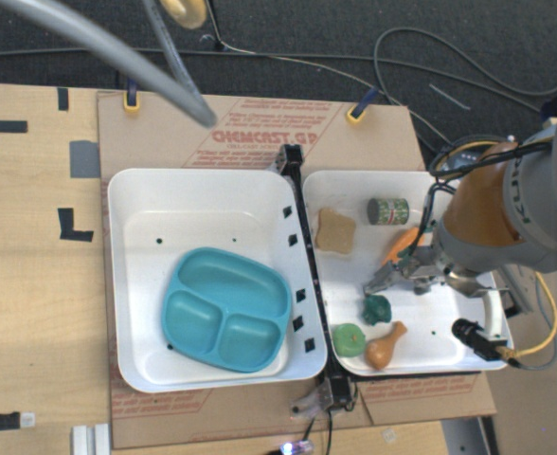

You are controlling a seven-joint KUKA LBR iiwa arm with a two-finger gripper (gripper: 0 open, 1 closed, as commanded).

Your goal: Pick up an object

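Observation:
The right bin (449,183) holds several small objects. A tan bread slice (335,230) lies near its left wall, and a small green-labelled can (388,210) lies on its side at the back. An orange carrot-like piece (401,245) sits just above my gripper (397,276). A dark green lump (377,308) lies just below the gripper, close to it. A light green apple (349,339) and a brown pear-shaped piece (385,346) rest at the front wall. The gripper hangs low over the bin's middle, and nothing is plainly seen in its grasp.
A teal divided plate (225,308) lies in the left bin (127,254). A black divider (300,254) runs between the bins. The grey and orange arm (492,211) covers the right bin's right side. Cables (430,74) trail behind the bench.

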